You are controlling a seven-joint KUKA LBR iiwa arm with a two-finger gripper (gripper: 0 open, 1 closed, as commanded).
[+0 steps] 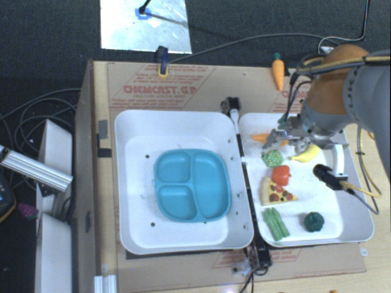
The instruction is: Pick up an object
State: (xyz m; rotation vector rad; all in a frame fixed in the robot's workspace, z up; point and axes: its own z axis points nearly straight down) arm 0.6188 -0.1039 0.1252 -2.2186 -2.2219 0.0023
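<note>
The pincer (282, 138) hung low near the right bin's (354, 227) far-left corner; whether it was apart or together, I cannot tell. It was probably there for the green piece (272, 159) just beneath it, beside 1 banana (305, 154).

The gripper (282, 137) hangs low in the right bin (354, 224), just above the green broccoli (273, 159) and beside the banana (306, 154).

Blue divided plate (192, 185) – white bins (137, 139); yellow banana (305, 155), red tomato (281, 174), green beans (276, 223).
</note>
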